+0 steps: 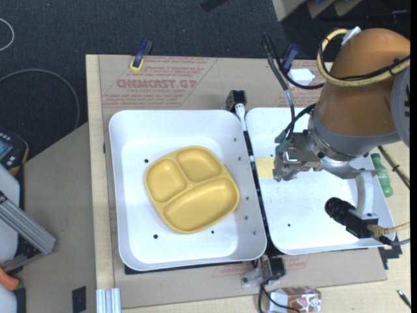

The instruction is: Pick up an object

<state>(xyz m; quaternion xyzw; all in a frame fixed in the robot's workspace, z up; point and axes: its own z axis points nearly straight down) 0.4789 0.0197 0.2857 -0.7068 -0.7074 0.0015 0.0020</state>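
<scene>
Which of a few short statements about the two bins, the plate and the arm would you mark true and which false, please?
1. The yellow divided plate lies in the left bin. True.
2. The plate has five compartments. False: it has three.
3. The gripper is over the right bin. True.
4. The gripper is lifting the plate. False: the plate lies flat in the left bin, apart from the gripper.
5. A small pale yellow piece lies in the right bin, near its left edge. True.
</scene>
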